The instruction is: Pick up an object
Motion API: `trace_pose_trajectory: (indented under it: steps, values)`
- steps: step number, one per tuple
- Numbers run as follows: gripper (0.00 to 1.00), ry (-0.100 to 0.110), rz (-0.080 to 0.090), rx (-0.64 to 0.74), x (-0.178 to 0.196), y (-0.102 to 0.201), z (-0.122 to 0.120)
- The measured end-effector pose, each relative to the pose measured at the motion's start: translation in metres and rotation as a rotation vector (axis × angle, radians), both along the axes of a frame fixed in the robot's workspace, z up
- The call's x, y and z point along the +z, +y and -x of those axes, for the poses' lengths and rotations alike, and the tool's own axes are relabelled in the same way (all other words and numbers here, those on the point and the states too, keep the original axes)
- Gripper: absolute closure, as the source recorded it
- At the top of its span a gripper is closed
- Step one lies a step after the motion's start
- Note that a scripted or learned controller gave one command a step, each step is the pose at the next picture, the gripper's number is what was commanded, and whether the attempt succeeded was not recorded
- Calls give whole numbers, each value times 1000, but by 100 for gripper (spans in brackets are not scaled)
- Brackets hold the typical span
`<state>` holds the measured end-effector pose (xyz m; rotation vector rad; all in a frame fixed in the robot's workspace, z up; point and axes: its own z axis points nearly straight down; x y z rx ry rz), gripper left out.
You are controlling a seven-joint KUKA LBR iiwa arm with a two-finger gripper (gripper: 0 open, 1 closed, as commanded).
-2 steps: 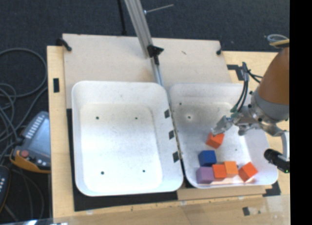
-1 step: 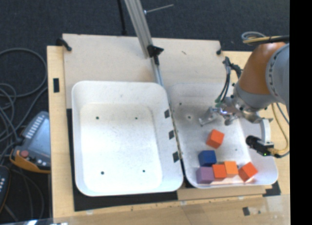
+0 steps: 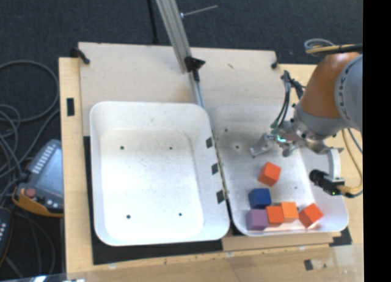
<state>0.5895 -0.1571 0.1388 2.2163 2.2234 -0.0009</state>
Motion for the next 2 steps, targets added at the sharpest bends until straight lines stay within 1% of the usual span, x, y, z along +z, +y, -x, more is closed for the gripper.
trace_pose_trajectory:
  steps: [1,2]
  values:
    - [0,-17,-3,-9,-34,-47,55]
    - [0,-3,0,-4,3,-39,84]
